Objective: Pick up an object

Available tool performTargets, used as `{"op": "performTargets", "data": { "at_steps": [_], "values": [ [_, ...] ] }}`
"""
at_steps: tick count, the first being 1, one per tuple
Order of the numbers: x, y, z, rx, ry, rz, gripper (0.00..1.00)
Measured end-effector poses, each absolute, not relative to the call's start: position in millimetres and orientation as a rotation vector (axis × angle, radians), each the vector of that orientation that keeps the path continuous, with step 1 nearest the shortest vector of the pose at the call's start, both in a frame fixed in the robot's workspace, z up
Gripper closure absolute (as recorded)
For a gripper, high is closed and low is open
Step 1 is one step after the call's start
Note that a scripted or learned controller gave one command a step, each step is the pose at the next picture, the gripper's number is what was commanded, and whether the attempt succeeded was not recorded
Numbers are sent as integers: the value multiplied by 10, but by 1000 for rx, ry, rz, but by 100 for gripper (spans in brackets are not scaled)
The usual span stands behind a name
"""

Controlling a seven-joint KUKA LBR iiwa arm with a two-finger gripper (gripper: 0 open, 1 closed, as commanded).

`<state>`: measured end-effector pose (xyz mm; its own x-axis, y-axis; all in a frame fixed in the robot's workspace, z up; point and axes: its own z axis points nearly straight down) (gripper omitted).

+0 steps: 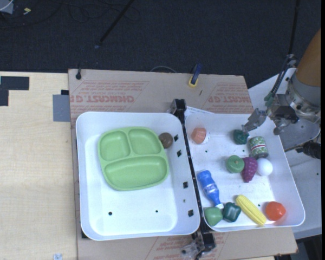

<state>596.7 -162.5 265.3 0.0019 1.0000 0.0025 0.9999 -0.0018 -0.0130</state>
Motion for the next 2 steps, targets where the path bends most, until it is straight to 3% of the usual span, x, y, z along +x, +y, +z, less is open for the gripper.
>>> {"op": "performTargets", "data": {
  "at_steps": [1,2],
  "values": [
    [5986,-1627,2718,-2221,-2220,2,0],
    [5891,-1609,2134,-2217,-2218,5,0]
  ]
}}
